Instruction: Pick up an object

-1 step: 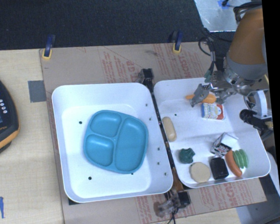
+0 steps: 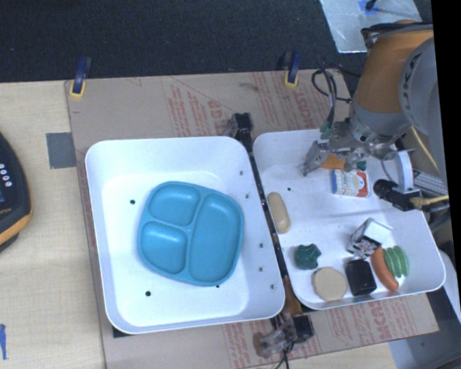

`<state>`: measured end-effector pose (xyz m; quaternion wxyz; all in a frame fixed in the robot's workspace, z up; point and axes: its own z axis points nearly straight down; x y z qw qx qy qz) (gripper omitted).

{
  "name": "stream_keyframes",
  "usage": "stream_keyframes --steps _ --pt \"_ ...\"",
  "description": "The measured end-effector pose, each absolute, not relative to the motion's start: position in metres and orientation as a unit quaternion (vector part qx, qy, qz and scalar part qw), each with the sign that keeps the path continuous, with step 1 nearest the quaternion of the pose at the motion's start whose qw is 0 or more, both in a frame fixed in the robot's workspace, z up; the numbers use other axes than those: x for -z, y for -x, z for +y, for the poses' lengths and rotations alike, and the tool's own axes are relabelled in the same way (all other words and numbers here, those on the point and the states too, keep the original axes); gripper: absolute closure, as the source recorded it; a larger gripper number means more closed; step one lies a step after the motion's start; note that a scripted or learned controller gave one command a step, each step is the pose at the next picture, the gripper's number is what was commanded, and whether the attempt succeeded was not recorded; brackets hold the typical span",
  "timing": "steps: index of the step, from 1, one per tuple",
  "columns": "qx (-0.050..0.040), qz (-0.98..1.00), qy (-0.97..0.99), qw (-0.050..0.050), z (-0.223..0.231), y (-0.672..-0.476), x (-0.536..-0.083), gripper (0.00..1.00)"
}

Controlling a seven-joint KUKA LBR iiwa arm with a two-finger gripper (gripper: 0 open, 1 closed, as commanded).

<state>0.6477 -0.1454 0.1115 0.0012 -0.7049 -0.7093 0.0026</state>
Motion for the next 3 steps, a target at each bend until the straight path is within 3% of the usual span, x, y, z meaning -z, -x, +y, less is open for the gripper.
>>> stream_keyframes --steps 1,2,3 --pt "-0.0012 -0.708 0.706 0.001 -0.171 -0.599 -0.167 0.00" --pt "-0.0019 -0.708 0.706 0.002 -0.212 -0.624 -0.090 0.00" --pt "-0.0004 -0.708 0.706 0.001 -0.212 -0.656 -0.092 0.00"
